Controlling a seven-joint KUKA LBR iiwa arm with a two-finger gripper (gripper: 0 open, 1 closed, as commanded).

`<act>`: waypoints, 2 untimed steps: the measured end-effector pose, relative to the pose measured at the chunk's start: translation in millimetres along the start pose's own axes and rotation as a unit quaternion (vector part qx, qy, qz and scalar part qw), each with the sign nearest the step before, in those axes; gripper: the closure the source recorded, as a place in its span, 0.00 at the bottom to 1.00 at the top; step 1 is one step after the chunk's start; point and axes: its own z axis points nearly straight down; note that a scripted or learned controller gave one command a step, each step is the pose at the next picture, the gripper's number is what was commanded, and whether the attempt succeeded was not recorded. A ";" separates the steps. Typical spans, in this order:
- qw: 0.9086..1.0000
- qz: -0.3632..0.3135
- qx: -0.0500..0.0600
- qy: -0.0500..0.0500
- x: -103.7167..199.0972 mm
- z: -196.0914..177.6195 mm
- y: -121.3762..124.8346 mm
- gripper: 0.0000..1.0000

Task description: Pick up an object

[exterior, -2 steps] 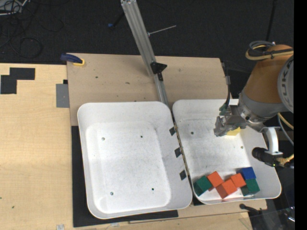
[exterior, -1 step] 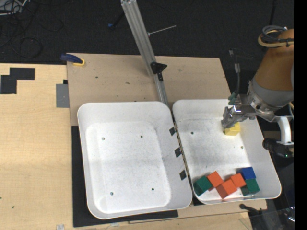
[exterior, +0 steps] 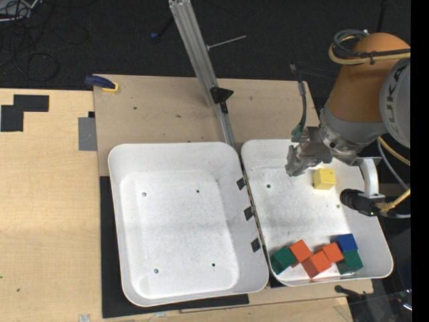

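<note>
"UKA" lettering readable on the grey arm casing at 3 o'clock. Hand [exterior: 299, 161] hangs over the right bin [exterior: 285, 206], upper part; fingers' spread cannot tell, nothing seen between them. Yellow block [exterior: 324, 178] lies just beside it at 3 o'clock. Orange, green and blue blocks [exterior: 318, 255] cluster at the bin's 5 o'clock corner. Left bin [exterior: 177, 220] adjoins. Pale wooden surface [exterior: 47, 200]; dark floor beyond, cables.

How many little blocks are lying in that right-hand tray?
6. A yellow block sits alone beside the robot's hand. Near the tray's front edge cluster two orange blocks, two green blocks and a blue block. Others may be hidden.
</note>
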 end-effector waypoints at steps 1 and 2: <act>1.000 0.000 0.000 0.000 58.9 5.0 14.3 1.00; 1.000 0.001 0.002 -0.001 108.4 6.8 9.4 1.00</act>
